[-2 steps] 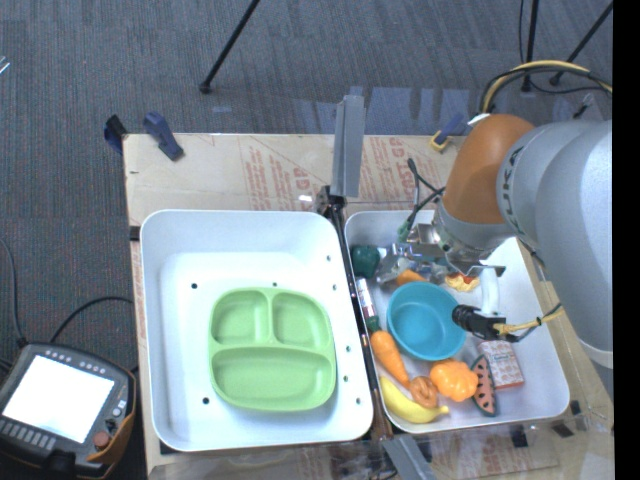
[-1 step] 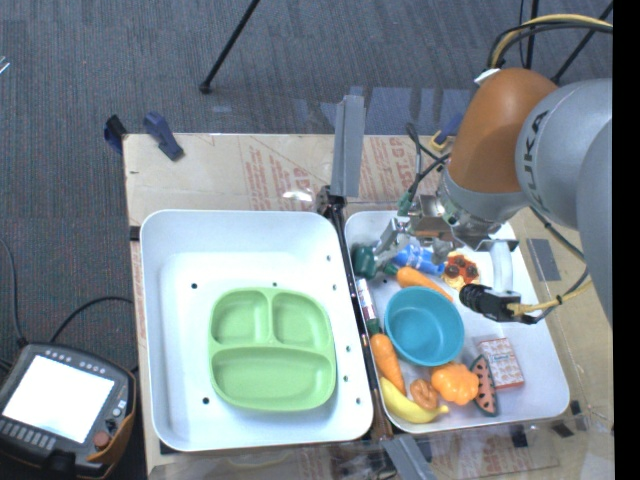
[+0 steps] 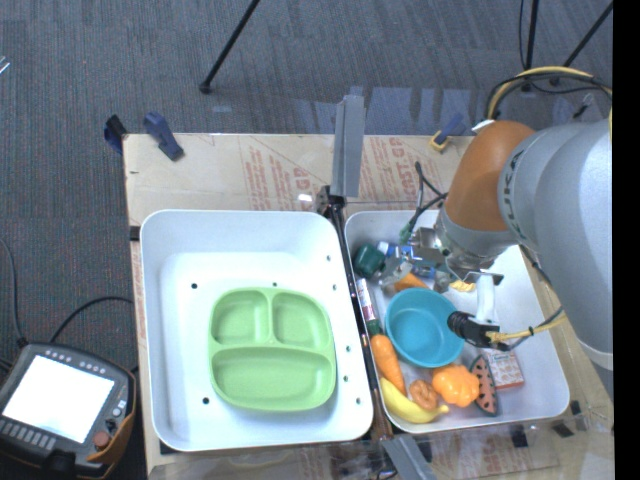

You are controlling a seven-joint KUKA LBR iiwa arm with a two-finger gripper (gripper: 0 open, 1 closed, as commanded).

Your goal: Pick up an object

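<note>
Camera view, looking down at a slant: the right bin point(image 3: 545, 388), in the lower right of the frame, carries the candidate objects. A blue bowl point(image 3: 424, 328) sits near its centre; judged rigid plastic, light, with a thin rim that offers the best purchase, one finger inside and one outside, though the smooth wall may slip. A toy carrot point(image 3: 387, 361) lies along the bin's left wall, just below a slim marker-like tube point(image 3: 368, 306); both are judged light and stiff but narrow, and close to the wall, which leaves little room for a finger on that side. A toy banana point(image 3: 410, 405) lies at the bottom edge, touching an orange fruit-shaped piece point(image 3: 455, 384); the rounded piece is judged likely to roll or squirt out of a pinch. A watermelon slice point(image 3: 485, 385) and a small reddish box point(image 3: 506, 368) lie to the right of these; the box has flat sides and is judged the easiest to hold square. A dark teal object point(image 3: 367, 259) sits at the bin's upper left. The left bin point(image 3: 160, 268) holds a green divided plate point(image 3: 272, 349), flat and low, judged hard to get fingers under. The gripper point(image 3: 432, 256) hangs over the upper part of the right bin, just above the bowl's far rim, beneath the orange band of the arm point(image 3: 560, 218). Its tips are lost among cabling and clutter; how far it is open cannot be told, and nothing is seen to be held.
</note>
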